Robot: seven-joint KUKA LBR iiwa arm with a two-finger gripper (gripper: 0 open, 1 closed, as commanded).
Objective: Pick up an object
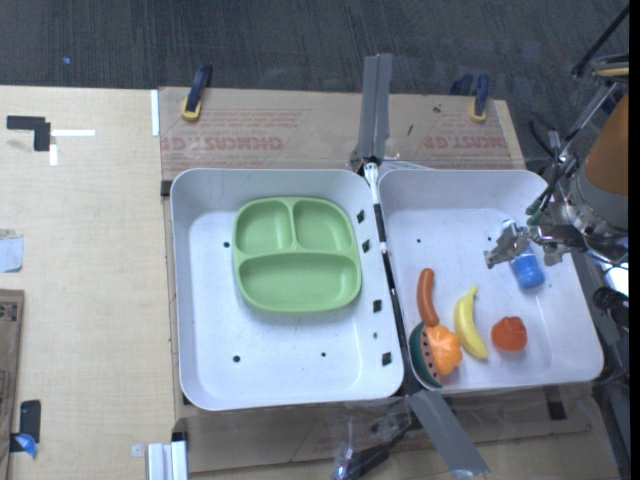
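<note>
green divided plate (297, 255) in left bin (190, 298), 2 clamps (196, 92)

Toys (471, 323) crowd right bin (455, 203) (front).

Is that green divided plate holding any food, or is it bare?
Bare. The green divided plate lies flat in the left bin, and all three compartments show plain green.

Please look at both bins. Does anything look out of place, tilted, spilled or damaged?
Nothing stands out. The green divided plate lies flat in the left bin. In the right bin, the sausage, banana, tomato and watermelon slice lie loose and intact. The gripper is beside a blue object.
</note>
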